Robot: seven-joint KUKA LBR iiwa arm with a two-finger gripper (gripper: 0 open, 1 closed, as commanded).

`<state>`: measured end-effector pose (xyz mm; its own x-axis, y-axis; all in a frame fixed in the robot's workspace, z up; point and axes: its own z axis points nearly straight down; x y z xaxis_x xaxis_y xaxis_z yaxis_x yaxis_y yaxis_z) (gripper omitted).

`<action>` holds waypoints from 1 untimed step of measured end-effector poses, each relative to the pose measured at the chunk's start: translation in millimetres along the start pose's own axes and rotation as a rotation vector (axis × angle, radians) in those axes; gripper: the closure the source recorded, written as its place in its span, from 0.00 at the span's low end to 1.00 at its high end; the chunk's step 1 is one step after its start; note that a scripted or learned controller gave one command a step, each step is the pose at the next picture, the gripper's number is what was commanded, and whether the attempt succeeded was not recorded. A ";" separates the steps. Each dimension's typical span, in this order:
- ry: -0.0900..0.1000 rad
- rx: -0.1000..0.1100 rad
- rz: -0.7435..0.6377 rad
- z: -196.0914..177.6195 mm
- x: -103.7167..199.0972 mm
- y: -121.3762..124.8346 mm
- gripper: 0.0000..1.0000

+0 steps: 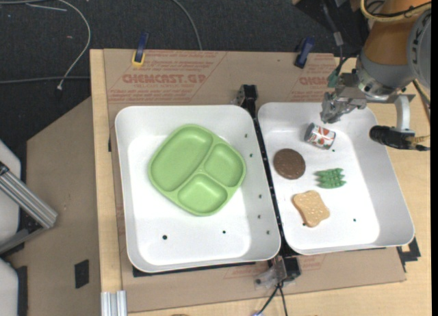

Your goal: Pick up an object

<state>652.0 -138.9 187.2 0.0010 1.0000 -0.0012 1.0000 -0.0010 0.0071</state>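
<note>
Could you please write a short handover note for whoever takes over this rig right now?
Gripper: low over the far end of the right bin, just above the small can; nothing seen between its fingers.
Right bin: can lying on its side, brown round cookie, green beans, toast slice.
Left bin: green divided plate.
Done: nothing picked yet.
Left: grasp and lift one object, probably the can.

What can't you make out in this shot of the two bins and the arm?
- Gripper, camera view: too small and blurred to tell its finger state, or whether it touches the small can just below it.
- Can's label: too small to read.
- Arm: cut off by the top and right edges.
- Bench lettering: partly covered by the left bin and right bin.
</note>
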 end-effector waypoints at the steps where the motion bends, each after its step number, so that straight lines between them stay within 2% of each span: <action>1: 0.000 0.000 -0.002 -42.6 -0.1 1.8 1.00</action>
<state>653.5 -138.9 229.8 -0.0011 1.0000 -0.0014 1.0000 0.0011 0.0067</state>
